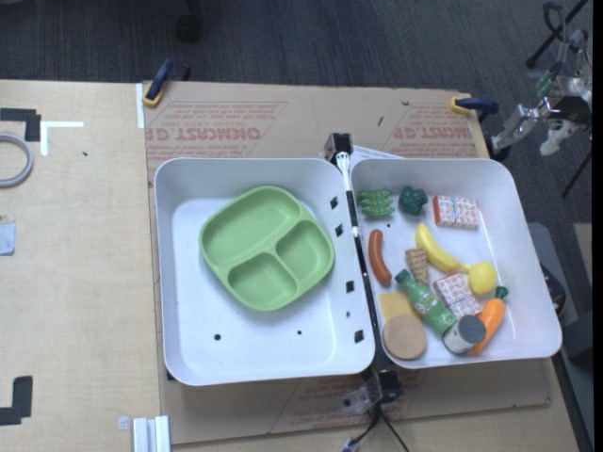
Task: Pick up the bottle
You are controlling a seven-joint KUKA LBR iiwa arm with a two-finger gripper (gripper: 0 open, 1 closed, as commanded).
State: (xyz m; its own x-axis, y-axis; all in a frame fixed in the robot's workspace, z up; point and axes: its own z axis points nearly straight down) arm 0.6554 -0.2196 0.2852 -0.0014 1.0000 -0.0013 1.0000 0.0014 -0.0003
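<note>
round cookie (405,337), green bottle (427,302), label unreadable

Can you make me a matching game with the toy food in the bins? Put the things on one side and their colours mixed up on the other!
Things:
1. bottle
2. banana
3. hot dog
4. carrot

Colours:
A. orange
B. red-brown
C. green
D. yellow

Pairs: 1-C, 2-D, 3-B, 4-A

All four lie in the right bin. The green plate is in the left bin.
</note>
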